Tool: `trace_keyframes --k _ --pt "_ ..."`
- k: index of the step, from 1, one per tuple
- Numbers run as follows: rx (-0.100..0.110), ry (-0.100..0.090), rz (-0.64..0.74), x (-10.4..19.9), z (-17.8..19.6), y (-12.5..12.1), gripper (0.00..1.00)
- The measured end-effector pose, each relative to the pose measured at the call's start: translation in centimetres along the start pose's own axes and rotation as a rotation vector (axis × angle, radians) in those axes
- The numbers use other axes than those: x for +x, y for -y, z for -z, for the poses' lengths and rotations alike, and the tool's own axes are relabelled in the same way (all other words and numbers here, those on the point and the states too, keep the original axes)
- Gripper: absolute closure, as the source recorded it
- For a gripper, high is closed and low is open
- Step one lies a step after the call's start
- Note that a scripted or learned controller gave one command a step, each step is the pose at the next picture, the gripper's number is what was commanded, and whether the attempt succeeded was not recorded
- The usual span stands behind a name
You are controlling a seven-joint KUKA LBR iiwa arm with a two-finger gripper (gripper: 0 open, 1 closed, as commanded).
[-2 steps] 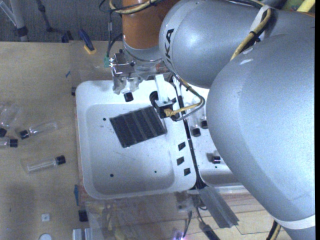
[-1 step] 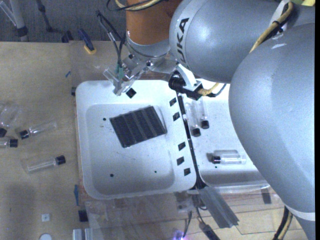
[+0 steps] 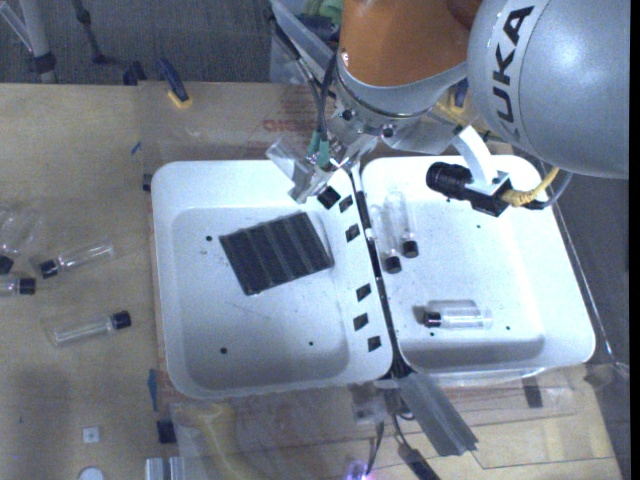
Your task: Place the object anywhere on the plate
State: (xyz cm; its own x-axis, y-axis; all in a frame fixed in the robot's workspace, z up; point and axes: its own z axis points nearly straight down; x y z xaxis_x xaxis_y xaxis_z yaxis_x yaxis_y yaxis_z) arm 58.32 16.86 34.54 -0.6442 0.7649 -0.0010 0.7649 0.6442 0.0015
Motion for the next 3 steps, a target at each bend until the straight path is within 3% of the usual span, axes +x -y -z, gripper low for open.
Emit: trace_keyframes --k 1,2,3 --pt "0.002 -0.001 -0.183 2.7 -3.8 -4.4 1.00" --pt "0.007 -0.001 -0.637 1.1 -13.3 -4.7 1.00" --pt "0.001 0.001 -0.741 -1.7 -13.2 -9.3 1.00"
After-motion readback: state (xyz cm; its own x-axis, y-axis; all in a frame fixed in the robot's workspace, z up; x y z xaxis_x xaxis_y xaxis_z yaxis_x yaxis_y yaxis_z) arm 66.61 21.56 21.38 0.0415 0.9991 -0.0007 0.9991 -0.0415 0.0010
